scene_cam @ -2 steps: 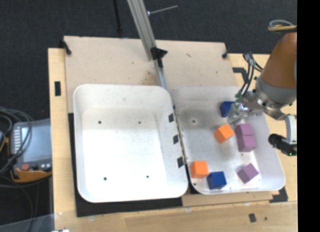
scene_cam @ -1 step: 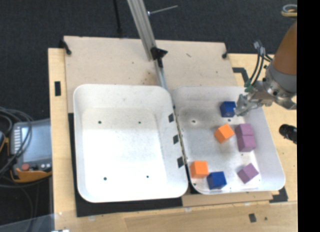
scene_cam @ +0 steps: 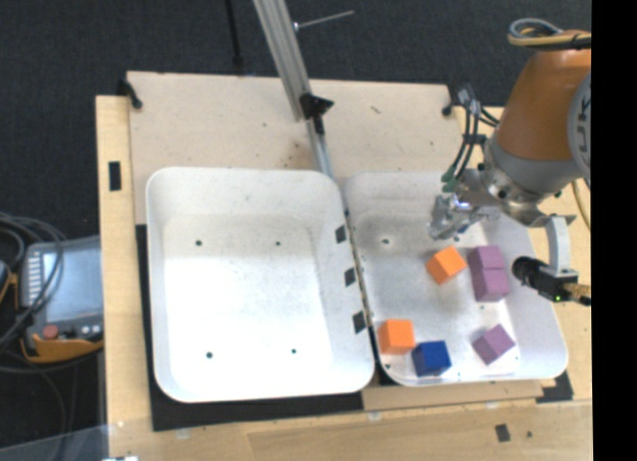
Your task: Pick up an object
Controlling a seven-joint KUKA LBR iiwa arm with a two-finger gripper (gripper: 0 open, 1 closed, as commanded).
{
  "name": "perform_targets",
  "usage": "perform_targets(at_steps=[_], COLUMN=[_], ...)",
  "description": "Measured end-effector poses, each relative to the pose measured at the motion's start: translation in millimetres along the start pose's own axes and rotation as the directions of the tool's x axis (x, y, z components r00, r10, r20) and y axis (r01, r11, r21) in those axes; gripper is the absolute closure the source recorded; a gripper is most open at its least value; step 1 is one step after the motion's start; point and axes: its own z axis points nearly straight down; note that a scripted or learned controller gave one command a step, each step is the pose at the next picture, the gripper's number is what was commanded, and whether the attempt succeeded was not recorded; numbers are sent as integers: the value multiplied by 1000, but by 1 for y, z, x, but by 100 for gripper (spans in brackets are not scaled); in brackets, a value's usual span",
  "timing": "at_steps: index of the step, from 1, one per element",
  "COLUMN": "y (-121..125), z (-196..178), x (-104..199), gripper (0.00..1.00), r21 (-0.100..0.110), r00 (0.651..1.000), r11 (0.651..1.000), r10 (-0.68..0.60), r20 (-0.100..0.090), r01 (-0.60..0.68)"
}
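Five matte foam blocks (scene_cam: pixel 447 265) in right glossy white bin (scene_cam: pixel 393 215).

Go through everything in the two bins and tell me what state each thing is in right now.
Gripper: over the right bin, above the upper orange block.
Upper orange block: tilted, on the bin floor.
Lower orange block: flat, near the divider.
Blue block: resting beside it.
Purple blocks: lying loose.
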Motion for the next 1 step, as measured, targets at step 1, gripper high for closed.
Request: perform_targets(at_steps=[1], y=[0], z=[-2], x=[60], gripper=[100], r21=[0], r00=[1000], r11=[1000], r10=[-1], r20=[-1], r01=[1])
